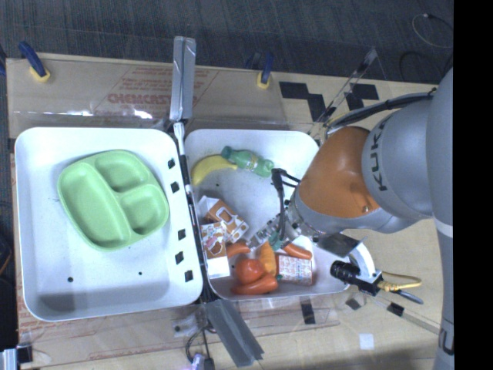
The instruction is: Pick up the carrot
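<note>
A miss or a wrong pick is judged the main risk here, because the carrot (pixel 297 250) lies crowded at the near end of the right bin (pixel 254 141), touching a small printed carton (pixel 295 269) and just beside a red tomato-like item (pixel 249 270), an orange piece (pixel 267 259) and a red pepper-like item (pixel 258 286). A neighbour could be clamped instead, or the carrot could be nudged under the carton, if the descent is slightly off. The hand (pixel 277 227) is seen low over this cluster, just above the carrot's left end, largely hidden beneath the orange band and grey wrist. Whether it is released or clenched cannot be told, and nothing is seen held by it. A banana (pixel 206 167) and a green bottle (pixel 248 160) lie at the far end of the same bin, well apart from the carrot. A green divided plate (pixel 113 198) sits in the left bin (pixel 31 230).
</note>
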`<state>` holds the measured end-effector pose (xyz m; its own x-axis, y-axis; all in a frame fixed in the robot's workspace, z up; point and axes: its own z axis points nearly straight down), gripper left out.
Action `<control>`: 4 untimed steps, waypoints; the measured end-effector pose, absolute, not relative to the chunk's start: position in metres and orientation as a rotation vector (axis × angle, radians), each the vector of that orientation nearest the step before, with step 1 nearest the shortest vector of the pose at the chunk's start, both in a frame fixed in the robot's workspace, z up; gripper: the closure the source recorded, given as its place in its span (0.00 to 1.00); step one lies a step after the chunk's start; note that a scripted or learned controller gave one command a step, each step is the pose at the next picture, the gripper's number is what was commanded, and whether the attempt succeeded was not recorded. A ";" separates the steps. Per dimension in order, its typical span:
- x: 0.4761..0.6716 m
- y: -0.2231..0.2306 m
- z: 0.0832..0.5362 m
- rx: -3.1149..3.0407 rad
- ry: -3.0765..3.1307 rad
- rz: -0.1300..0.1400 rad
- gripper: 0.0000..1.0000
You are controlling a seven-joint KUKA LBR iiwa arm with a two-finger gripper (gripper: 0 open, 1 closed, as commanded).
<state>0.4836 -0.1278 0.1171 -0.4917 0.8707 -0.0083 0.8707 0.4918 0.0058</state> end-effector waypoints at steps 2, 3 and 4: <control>0.490 -0.052 0.191 2.066 2.369 -0.001 0.00; 0.476 -0.135 0.116 1.965 2.456 -0.003 0.00; 0.476 -0.134 0.126 1.959 2.462 -0.003 1.00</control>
<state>0.4761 -0.1339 0.1259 -0.2249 0.9744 0.0026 0.9744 0.2249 -0.0046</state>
